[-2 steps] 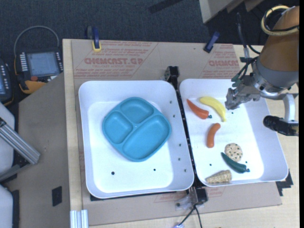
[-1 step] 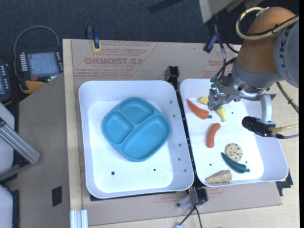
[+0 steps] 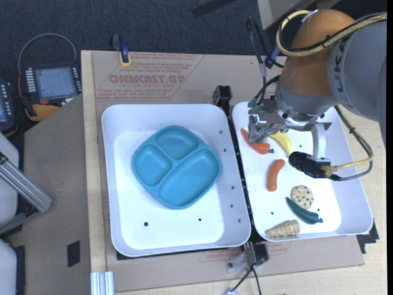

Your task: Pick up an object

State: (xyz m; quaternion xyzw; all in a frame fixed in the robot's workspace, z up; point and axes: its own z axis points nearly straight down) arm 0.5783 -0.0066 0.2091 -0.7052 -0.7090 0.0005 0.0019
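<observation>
My gripper (image 3: 261, 128) hangs low over the back left part of the right bin (image 3: 350, 217). Right beneath it lies a red-orange piece (image 3: 256, 144), and a yellow banana (image 3: 282, 142) rests just to its right. Further forward in the same bin are an orange sausage (image 3: 274, 174), a round speckled cookie (image 3: 301, 195), a green pepper (image 3: 303, 211) and a tan wedge (image 3: 283, 228). Nothing visibly sits between the gripper's tips.
A blue divided plate (image 3: 177, 165) lies in the left bin (image 3: 123, 226). The wall between the two bins runs just left of the gripper. The arm's grey and orange body covers the right bin's back right corner.
</observation>
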